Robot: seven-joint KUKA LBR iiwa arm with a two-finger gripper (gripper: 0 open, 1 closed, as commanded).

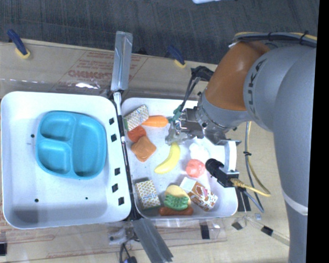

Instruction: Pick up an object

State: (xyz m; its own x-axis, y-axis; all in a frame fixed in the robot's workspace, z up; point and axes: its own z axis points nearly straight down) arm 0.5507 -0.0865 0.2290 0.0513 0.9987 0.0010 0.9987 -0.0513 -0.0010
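Note:
My gripper (175, 135) hangs over the right bin (171, 106), just above the upper tip of a yellow banana (169, 159). Nothing shows between its fingers. Around it lie toy foods: an orange carrot (155, 121), a patterned block (136, 117), a red-orange piece (136, 134), a brown bread-like piece (144, 148) and a pink round fruit (195, 168). Toward the front of the bin sit another patterned block (147, 192), a burger-like toy (176, 198) and a small printed box (203, 196).
The left bin (18, 203) holds a blue divided tray (72, 144). A metal divider (121, 65) runs between the two bins. The grey arm with its orange band (233, 71) covers the right bin's far right side, with cables trailing at the right.

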